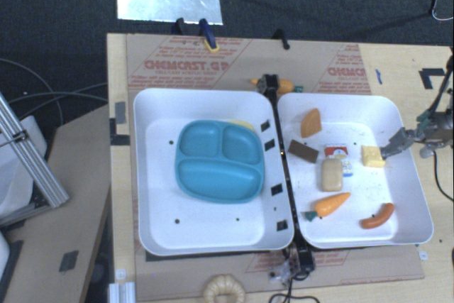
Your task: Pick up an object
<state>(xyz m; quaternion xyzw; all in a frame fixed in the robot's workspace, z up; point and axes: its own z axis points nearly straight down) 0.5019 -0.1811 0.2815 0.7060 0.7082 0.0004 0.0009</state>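
**Pick Attempt: Gripper at the Right Bin, Nothing Lifted Yet**

From where I stand, the two-finger gripper (394, 145) reaches in from the right and sits low over the right-hand edge of the right shallow white plastic bin (408, 220). One dark finger points toward the pale yellow block resembling cheese (372, 156) and appears to touch or nearly touch its right side. Whether the gripper is spread or closed cannot be told from this angle, and no object is visible between its tips.

Task status: the pick is not done. Every candidate object lies on the bin floor:

- an orange wedge-shaped piece (310, 123) near the top;
- a dark brown flat rectangular bar (303, 151), left of centre;
- a small red-and-white printed packet (336, 152);
- a beige rounded block (331, 174) just below the packet;
- an orange toy carrot (331, 204);
- a reddish-orange toy sausage (377, 217) near the bottom right.

The yellow block is the likely target, judging by proximity. Remaining work: close on it, lift, and confirm it clears the bin.

The left shallow white bin (152, 223) holds a blue three-compartment plastic plate (218, 160).

Legible writing: the brown protective sheet (241, 57) under the bins carries repeated red "CHEMCAST GP" lettering. The packet's print is too small to read.
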